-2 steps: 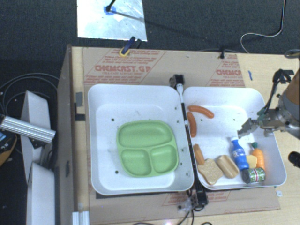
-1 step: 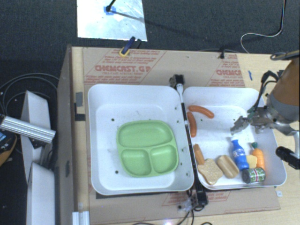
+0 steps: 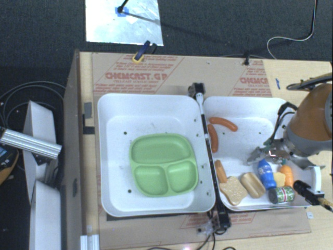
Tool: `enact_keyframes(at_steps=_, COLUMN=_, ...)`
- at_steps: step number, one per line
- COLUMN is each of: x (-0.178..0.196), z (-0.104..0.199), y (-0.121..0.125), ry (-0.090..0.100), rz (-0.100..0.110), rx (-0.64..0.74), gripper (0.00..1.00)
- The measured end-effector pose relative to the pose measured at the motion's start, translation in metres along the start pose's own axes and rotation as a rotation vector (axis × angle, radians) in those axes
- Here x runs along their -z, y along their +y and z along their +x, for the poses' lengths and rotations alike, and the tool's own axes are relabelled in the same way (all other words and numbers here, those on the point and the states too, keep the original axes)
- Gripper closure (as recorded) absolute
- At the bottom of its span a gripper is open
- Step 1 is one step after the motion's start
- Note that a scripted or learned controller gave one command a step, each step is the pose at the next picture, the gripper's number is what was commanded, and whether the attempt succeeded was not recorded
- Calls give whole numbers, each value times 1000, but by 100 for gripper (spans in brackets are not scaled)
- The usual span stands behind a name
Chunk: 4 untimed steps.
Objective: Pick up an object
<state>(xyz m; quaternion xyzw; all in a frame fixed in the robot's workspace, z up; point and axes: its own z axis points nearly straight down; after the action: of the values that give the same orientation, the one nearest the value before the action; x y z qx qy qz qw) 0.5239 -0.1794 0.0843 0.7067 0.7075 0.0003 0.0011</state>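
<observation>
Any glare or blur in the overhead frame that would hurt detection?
Camera view: strong glare on the silver foil sheet on the dark floor; the two shallow white bins are bright, nearly washed out; the whole frame is soft, so the small toy foods by the grey two-finger gripper blur together; the green divided tray reads cleanly.

Grey arm with orange band (image 3: 312, 120) reaching in from right, gripper (image 3: 266, 154) hanging low over right white bin (image 3: 244, 111). Beneath it, blue plastic bottle (image 3: 266, 174) lying beside small green can (image 3: 281, 194), bread slice (image 3: 233, 190). Green sectioned tray (image 3: 163, 164) sitting in left white bin (image 3: 119, 113).
</observation>
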Motion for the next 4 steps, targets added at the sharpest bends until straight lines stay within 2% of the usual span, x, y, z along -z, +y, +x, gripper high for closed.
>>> enact_keyframes(at_steps=1, x=11, z=0, y=1, ry=0, rz=-2, rx=1, gripper=100)
enact_keyframes(at_steps=2, x=48, z=-28, y=2, ry=-1, rz=-1, rx=-1, gripper=100)
enact_keyframes(at_steps=3, x=89, z=32, y=-32, ry=2, rz=0, rx=3, gripper=100)
enact_keyframes(at_steps=4, x=119, z=90, y=10, ry=2, rz=0, rx=3, gripper=100)
